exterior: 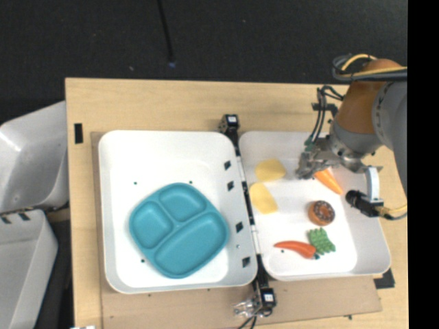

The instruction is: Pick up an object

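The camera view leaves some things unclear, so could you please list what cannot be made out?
- Claw: small and blurred in the camera view; what it grips, if anything, is unreadable.
- Orange piece: its upper end is hidden by the claw.
- Arm: cut off by the right edge.
- Round brown food: too small to identify.

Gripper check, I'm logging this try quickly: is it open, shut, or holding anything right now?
Gripper: low in the right bin, beside the orange carrot piece; open or shut cannot be told, and no hold is visible.
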Robot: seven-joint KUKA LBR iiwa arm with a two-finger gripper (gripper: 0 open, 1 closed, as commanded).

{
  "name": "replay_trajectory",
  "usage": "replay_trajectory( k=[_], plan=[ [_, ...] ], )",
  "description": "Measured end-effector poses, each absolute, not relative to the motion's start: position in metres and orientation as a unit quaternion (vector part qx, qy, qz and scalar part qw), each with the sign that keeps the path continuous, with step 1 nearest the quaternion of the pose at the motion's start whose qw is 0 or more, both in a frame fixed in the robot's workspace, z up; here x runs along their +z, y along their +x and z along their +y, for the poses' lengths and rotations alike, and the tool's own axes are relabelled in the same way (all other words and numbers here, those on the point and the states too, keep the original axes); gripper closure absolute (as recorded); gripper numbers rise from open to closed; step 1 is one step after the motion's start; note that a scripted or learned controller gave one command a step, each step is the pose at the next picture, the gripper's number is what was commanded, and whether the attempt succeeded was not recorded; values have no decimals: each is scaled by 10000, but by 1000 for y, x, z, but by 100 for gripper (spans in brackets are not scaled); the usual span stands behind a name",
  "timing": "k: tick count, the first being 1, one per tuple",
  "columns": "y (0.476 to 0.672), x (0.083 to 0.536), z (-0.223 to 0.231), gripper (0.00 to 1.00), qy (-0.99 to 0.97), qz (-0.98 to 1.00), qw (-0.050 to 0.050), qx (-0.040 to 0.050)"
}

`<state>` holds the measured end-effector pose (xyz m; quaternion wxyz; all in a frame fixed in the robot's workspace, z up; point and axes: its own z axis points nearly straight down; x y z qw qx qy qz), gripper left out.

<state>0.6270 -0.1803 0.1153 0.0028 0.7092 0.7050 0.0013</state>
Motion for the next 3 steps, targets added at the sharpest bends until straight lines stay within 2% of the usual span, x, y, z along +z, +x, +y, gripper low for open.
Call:
replay_trajectory(
  k=[2,3],
  plan=[
    [634,223,-173,100,7060,7082,29,14],
    [635,241,-175,100,7054,7088,18,8]
  ],
)
